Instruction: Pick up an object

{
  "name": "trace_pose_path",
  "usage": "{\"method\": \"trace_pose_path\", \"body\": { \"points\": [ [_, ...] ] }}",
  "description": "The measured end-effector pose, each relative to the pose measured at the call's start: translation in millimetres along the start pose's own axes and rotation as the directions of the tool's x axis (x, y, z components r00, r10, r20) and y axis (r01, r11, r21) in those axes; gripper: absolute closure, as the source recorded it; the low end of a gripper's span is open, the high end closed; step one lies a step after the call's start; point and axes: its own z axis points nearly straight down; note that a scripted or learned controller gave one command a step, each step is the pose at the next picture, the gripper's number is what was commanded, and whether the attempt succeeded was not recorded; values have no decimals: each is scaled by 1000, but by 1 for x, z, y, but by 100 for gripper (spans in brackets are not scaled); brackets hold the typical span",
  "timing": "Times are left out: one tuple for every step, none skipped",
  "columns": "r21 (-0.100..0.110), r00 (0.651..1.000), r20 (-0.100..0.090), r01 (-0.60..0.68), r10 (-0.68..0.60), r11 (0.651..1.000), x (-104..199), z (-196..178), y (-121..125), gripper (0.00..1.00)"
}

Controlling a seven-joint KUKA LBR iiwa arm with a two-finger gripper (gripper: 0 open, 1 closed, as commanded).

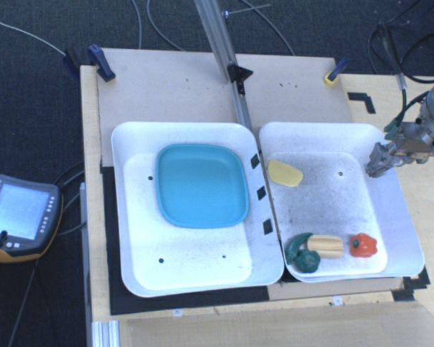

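Overall: seen from above at a slant; two shallow white bins side by side on a pale wooden bench.
Progress: early, by the look of it; nothing lifted yet, whole pick left to do.
Gripper: at far right edge of right bin, over its rim, well apart from every obj. Nothing seen between fingers; open or clenched, can't tell at this size.
Arm: comes in from right, grey wrist part just visible.
Candidates in right bin: yellow piece at far left corner, alone; near edge holds a row, green veg touching tan roll, then red pepper just beside it to the right.
Left bin: holds blue square plate, lying flat, toward far side.
Likely next: travel in over bin floor and descend; yellow piece looks the easiest target, being clear of neighbours. A guess only.
Bin floor: white, speckled w/ dark scuffs, few small dark dots.
Bench: blue clamp at far left corner, yellow clip at far right; black tape marks at right.
Pole: metal rail slanting down from far side to gap between bins.
Room: dark carpet, cables looping across it; teach pendant w/ lit screen lying on floor at left.
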Motion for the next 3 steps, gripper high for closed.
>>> {"method": "trace_pose_path", "body": {
  "points": [
    [4, 1000, -2, 4, -4, 1000, 51, -1, 5, 100],
    [6, 1000, -2, 4, -4, 1000, 99, 20, 7, 100],
    [6, 1000, -2, 5, -5, 1000, 160, 26, 13, 100]
  ]
}}
